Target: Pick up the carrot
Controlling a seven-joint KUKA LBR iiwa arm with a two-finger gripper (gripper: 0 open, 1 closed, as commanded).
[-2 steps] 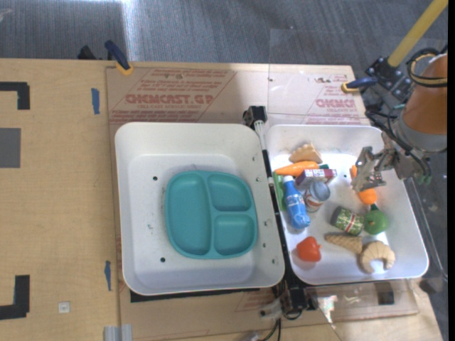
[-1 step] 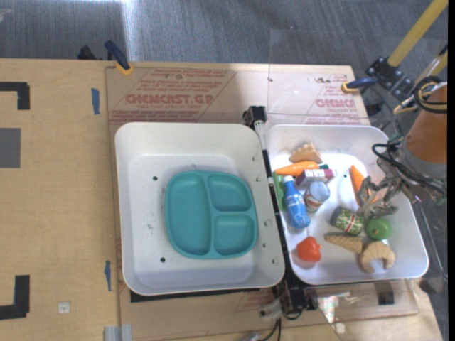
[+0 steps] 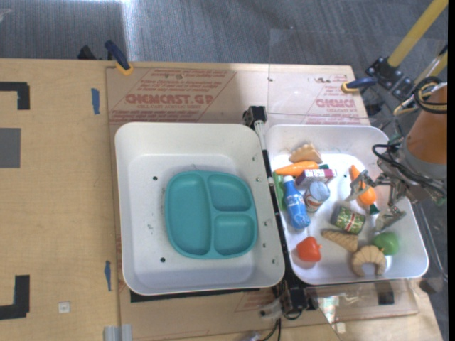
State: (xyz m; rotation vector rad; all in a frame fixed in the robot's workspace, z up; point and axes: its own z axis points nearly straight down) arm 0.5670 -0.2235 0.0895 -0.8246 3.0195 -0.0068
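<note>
An orange carrot (image 3: 296, 168) with a green end lies in the right bin (image 3: 416, 261), near its upper left part. A second small orange piece (image 3: 365, 195) sits further right in the same bin. My gripper (image 3: 371, 199) hangs low over that piece, well to the right of the carrot. Its metal fingers (image 3: 357, 180) stand spread, open, with the small orange piece lying between them. I cannot tell whether they touch it. The arm's orange band (image 3: 430, 139) is at the right edge.
The right bin also holds a blue bottle (image 3: 295, 204), a green-labelled can (image 3: 348, 220), a red fruit (image 3: 308, 249), a croissant (image 3: 368, 260), a green ball (image 3: 387, 242) and a bread piece (image 3: 306, 153). A teal divided plate (image 3: 211, 214) lies in the left bin (image 3: 135, 190).
</note>
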